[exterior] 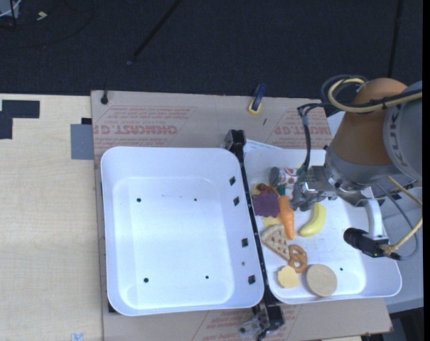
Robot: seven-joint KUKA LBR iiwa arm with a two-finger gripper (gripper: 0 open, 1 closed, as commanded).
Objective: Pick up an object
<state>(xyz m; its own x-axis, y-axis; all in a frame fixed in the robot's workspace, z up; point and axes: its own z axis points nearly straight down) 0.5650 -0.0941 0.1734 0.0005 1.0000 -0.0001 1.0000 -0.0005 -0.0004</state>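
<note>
Here, in the camera view, the grey arm (371,141) with its orange band reaches in from the right over the right bin (385,283). The gripper (302,190) sits low above the bin's far left part, just beside the far tip of the orange carrot (287,219) and the far end of the yellow banana (314,220). Whether it is open or closed cannot be told from this angle, and nothing is seen held in it.

The objects are crowded along the left side of the right bin. A purple piece (265,204) lies just left of the carrot, touching it. Nearer, a waffle-patterned wedge (274,241) lies beside a pretzel (297,254). At the near end, a pale yellow chunk (288,278) rests just beside a round tan disc (320,279). A small grey item (275,175) lies at the far end, left of the gripper.

The left bin (115,190) stands touching the right one. Both rest on a cardboard sheet (165,119), with a blue and yellow clamp (256,99) at its far edge.
</note>
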